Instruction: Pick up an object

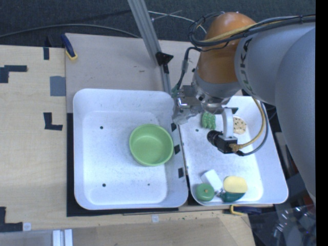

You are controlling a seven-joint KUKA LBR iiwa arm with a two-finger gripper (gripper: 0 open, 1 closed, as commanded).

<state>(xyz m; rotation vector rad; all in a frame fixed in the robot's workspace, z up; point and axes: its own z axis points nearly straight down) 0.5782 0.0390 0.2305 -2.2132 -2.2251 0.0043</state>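
Camera view is giving us a slanted look down on both bins. We are seeing the gripper (208, 118) hanging over the far left part of the right bin (266, 181), just above a small green object (207, 120); whether its fingers are parted or clenched we cannot tell. A pale speckled disc (239, 124) is lying just right of it. A green bowl (150, 144) is sitting in the left bin (92, 137). Near the right bin's front edge, a yellow piece (236, 183), a white block (211, 178) and a green round piece (205, 192) are clustering together.

Bench (31, 137): pale wood, matt.
Bins (92, 152): white plastic, speckled, slight sheen.
Green bowl (150, 144): smooth plastic.
Arm (287, 70): grey, smooth; orange band (228, 27) glossy.
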